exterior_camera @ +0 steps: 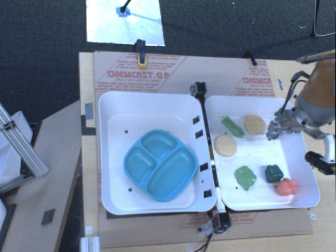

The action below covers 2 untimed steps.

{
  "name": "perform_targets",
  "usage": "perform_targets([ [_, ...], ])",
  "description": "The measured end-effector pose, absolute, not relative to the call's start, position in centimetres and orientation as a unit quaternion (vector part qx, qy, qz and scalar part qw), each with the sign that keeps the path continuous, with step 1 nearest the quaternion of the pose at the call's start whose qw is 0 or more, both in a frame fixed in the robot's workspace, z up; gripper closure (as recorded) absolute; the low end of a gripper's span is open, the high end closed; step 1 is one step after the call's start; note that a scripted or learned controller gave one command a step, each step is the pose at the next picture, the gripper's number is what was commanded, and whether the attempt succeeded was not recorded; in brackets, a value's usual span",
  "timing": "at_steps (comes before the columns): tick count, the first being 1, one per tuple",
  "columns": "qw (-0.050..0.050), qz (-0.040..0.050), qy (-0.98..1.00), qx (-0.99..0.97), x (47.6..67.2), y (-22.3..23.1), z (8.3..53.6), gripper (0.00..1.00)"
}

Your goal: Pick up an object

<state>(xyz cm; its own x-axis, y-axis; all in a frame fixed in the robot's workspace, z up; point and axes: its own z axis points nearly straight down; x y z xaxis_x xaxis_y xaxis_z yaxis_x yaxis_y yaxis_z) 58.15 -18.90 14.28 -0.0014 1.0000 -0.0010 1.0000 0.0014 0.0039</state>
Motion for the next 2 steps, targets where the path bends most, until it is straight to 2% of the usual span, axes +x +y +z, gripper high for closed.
perform_targets([
  [1,0.003,0.0016,0.709,0.706,57.5,-18.8,20.3,1.0],
  [2,0.003,0.0016,0.709,0.705,57.6,-18.8,24.8,1.0],
])
